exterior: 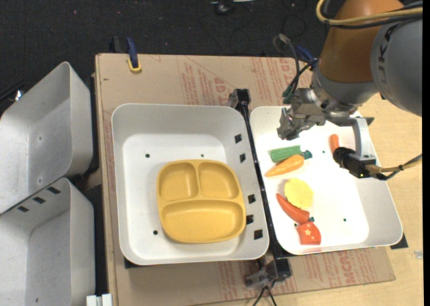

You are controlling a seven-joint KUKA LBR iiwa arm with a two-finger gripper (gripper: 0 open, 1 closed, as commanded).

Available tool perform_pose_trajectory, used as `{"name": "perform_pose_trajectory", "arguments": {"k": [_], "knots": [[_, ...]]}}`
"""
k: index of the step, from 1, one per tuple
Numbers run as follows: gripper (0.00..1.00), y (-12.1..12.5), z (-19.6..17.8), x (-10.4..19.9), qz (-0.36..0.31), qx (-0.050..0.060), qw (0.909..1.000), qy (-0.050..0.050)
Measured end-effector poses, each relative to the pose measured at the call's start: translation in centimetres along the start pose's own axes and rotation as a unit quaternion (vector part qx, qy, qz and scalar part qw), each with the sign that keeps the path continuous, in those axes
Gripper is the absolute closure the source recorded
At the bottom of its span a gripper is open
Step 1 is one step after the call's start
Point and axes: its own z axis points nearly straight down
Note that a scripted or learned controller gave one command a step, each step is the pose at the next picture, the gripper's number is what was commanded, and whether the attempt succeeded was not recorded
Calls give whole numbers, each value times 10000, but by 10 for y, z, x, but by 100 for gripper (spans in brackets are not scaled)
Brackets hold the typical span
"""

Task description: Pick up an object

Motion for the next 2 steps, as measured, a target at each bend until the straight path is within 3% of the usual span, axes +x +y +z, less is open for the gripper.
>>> {"name": "perform_pose_trajectory", "arguments": {"k": [1,2], "knots": [[100,5,17,59,-2,12,10000,4],[100,13,10,114,0,-9,10000,4]]}}
